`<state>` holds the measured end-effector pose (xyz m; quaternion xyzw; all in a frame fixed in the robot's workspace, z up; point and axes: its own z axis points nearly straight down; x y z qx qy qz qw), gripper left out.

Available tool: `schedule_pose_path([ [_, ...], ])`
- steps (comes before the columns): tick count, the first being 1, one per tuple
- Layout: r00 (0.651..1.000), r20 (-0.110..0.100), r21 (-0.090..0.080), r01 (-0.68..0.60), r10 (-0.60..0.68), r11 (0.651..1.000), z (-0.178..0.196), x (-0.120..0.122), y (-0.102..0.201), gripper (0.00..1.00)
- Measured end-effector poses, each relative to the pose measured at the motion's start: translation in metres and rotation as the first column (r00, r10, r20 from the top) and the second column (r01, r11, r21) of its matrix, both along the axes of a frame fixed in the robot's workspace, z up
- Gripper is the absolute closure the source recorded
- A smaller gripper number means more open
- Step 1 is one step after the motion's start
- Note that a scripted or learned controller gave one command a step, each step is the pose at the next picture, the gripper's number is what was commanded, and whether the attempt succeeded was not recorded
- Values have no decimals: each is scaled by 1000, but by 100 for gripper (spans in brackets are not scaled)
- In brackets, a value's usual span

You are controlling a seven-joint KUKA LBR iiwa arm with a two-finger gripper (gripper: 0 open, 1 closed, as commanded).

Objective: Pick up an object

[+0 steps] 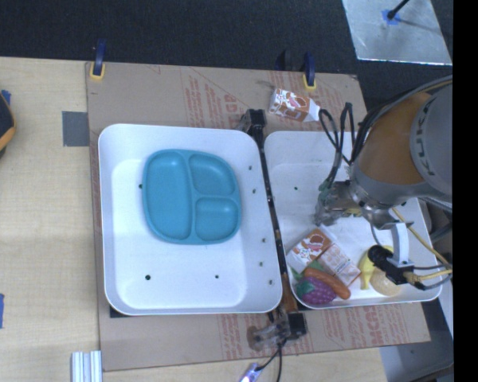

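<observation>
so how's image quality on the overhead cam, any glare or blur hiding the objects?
Camera view: lighting even and soft; the left bin floor is bright but not washed out, the blue plate reads cleanly. Overall slightly soft and low-res. The gripper is a dark blurry mass, fingers unreadable. The toy pile in the right bin is small and smeared, so items are hard to separate.

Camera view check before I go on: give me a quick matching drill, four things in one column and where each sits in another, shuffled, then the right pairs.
Things:
1. blue divided plate
2. purple grapes
3. small snack packet
4. gripper

Places:
A. on the cardboard beyond the bins
B. over the right bin's middle
C. in the left bin
D. near corner of the right bin

Pairs: 1-C, 2-D, 3-A, 4-B
</observation>
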<state>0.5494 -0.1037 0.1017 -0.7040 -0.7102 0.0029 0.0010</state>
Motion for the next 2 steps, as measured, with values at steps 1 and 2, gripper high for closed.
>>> schedule_pose_path([
  [1,1000,0,0,0,0,1000,0,0,0,0],
  [2,1000,9,2,3,-3,1000,-9,-69,0,0],
])
